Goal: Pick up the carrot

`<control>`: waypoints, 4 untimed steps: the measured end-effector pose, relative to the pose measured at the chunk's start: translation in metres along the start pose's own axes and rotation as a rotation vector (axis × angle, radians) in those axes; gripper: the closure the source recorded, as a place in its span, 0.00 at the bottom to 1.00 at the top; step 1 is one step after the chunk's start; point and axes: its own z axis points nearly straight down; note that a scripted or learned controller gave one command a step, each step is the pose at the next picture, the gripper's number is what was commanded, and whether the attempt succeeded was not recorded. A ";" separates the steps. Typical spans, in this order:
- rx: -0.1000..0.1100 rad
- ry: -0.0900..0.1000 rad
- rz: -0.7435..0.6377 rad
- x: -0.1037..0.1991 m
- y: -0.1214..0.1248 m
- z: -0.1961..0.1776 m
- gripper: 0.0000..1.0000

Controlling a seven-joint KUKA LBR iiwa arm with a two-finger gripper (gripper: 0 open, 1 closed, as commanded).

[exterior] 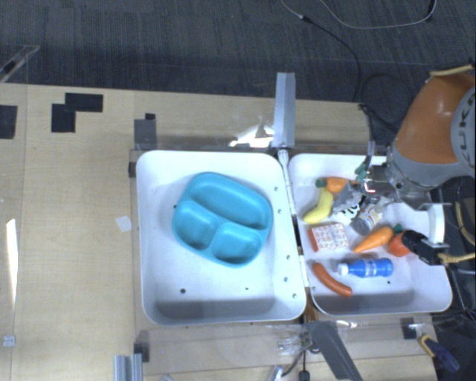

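A: Over right bin (439, 298): gripper (362, 221) hung low, just beside carrot (374, 238); opening could not be told

B: Carrot lay mid-bin, tilted, between packet (329, 237) and blue bottle (366, 268). Judged best to centre across its thick middle, clear of bottle, before closing

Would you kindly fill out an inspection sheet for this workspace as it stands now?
Surface: wooden bench bearing left bin and right bin.
Job's things: carrot lies in the right bin, below the tool.
Clutter: blue divided plate in the left bin; banana, blue bottle, sausage and red-patterned packet in the right bin.
Grippers: tool low over the right bin, nothing seen held.
Cables: black cable on the floor behind.
Surroundings: dark carpet.
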 end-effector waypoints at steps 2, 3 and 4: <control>-0.003 0.001 0.253 0.010 0.014 0.085 0.00; -0.004 0.001 0.164 -0.018 0.017 0.108 0.00; -0.005 -0.002 -0.165 -0.024 0.056 0.058 0.00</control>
